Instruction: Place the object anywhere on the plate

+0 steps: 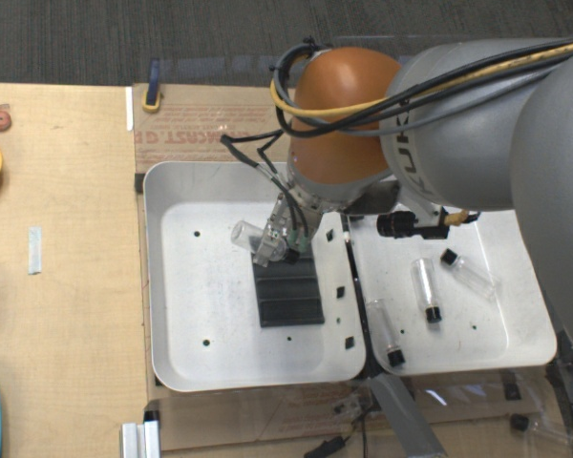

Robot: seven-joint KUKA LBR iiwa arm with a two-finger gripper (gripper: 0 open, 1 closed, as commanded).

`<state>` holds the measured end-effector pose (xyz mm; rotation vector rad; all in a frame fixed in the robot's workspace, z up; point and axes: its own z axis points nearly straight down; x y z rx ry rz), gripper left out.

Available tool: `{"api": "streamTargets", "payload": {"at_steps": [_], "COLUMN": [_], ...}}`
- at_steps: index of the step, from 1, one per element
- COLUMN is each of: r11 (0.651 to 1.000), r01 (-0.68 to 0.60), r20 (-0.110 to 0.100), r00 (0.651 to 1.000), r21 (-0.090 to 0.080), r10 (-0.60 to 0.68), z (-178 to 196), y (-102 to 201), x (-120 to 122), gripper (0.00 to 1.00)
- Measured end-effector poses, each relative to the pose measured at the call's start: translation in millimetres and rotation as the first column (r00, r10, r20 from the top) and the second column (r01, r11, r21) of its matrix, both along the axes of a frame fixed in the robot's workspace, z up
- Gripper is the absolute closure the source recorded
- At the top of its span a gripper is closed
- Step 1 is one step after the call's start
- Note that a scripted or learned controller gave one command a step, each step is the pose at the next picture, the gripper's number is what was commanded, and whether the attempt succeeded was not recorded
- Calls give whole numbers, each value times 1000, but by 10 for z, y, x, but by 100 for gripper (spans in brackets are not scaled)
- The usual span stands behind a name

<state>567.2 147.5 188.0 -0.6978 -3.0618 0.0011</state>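
The arm (439, 122) reaches in from three o'clock and hangs low over the left bin (172, 256), its orange wrist band hiding much of what lies beneath it. The pincer (285, 239) sits just above the dark ribbed plate (289, 294), which lies flat on the bin floor towards the bin's right wall, long axis running twelve to six. At the pincer's tip, on its nine o'clock side, there's a clear tube (251, 239), slanting roughly from ten to four. Whether that tube is truly pinched between the fingers or merely lying beside them I cannot tell, and how wide the pincer stands I cannot tell either; the wrist and cables crowd the view.

Here's what matters: the plate lies at six o'clock from the pincer, touching close, its top edge right under the tip. If the tube is in hand, I'd judge a short drop towards six o'clock is all that's left.

Over in the right bin (516, 342), three more clear tubes (426, 292) with dark caps lie scattered, well apart from the action. The worktop (67, 303) at nine o'clock carries odd bits.
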Motion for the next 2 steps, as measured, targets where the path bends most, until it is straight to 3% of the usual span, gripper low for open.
{"api": "streamTargets", "payload": {"at_steps": [1,2], "r11": [978,997], "r01": [210,81], "r20": [2,0], "r00": [978,997], "r21": [0,-1], "r10": [-210,-81], "z": [394,-244], "y": [342,734], "x": [132,215], "gripper": [100,100]}}
